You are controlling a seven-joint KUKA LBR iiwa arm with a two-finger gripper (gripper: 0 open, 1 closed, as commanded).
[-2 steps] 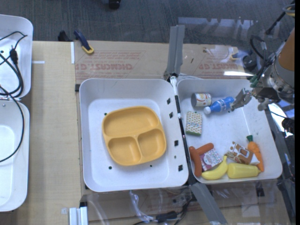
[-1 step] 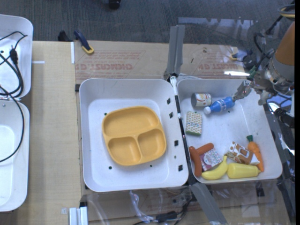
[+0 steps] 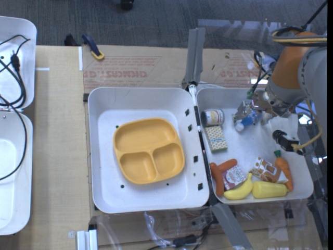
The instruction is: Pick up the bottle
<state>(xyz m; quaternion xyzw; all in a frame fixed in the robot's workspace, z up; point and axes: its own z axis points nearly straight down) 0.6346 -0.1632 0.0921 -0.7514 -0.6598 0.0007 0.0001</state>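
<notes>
A small clear bottle with a blue label (image 3: 244, 120) lies in the right bin (image 3: 307, 155), near its back middle. My gripper (image 3: 251, 110) is down right over the bottle's upper right end, touching or nearly touching it. The grey arm with its orange band (image 3: 289, 66) reaches in from the right. The wrist hides how the bottle sits at the gripper.
In the right bin, a can (image 3: 212, 117) and a green patterned packet (image 3: 216, 138) lie left of the bottle. A sausage (image 3: 223, 166), banana (image 3: 238, 190), yellow fruit (image 3: 269, 189), carrot (image 3: 284, 171) and snack packets crowd the front. The left bin (image 3: 101, 139) holds a yellow divided plate (image 3: 149, 150).
</notes>
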